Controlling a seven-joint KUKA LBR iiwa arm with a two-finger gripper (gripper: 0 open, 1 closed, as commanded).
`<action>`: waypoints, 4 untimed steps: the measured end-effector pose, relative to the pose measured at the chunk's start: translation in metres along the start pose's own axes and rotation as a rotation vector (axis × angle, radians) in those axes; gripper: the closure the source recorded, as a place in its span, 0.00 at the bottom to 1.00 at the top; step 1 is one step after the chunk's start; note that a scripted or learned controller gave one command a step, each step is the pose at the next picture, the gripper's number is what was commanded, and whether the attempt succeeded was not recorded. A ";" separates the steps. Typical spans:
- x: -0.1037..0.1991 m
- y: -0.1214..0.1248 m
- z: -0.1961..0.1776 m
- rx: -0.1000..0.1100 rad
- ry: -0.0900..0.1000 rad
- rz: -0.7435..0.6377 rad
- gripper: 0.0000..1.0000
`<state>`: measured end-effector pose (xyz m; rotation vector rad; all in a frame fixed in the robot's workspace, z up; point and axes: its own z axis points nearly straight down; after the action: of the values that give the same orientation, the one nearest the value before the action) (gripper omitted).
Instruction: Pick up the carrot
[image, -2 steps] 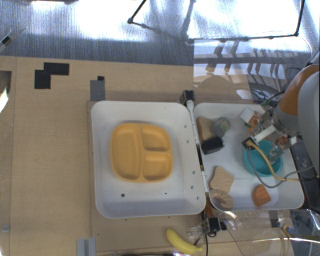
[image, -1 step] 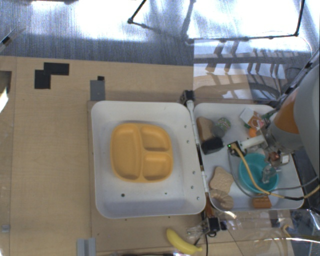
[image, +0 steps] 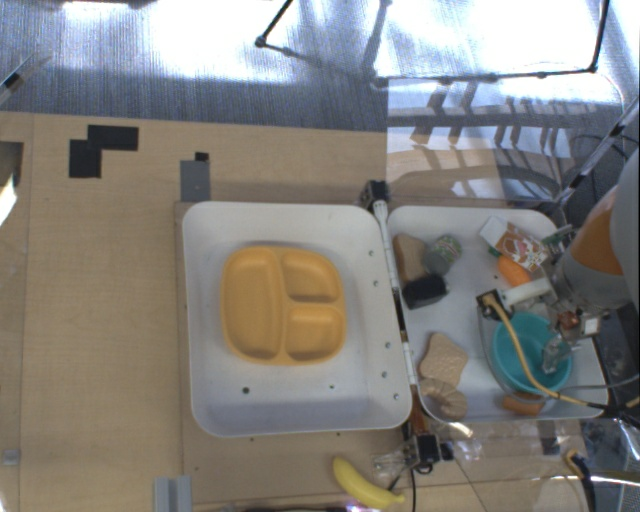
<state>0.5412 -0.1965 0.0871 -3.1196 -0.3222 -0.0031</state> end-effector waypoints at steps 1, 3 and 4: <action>0.086 0.022 0.002 0.017 -0.021 -0.076 0.00; -0.008 0.005 -0.009 -0.007 0.022 -0.224 0.00; 0.065 0.018 0.001 0.002 0.001 -0.007 0.00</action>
<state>0.6087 -0.2010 0.0865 -3.1159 -0.3328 -0.0046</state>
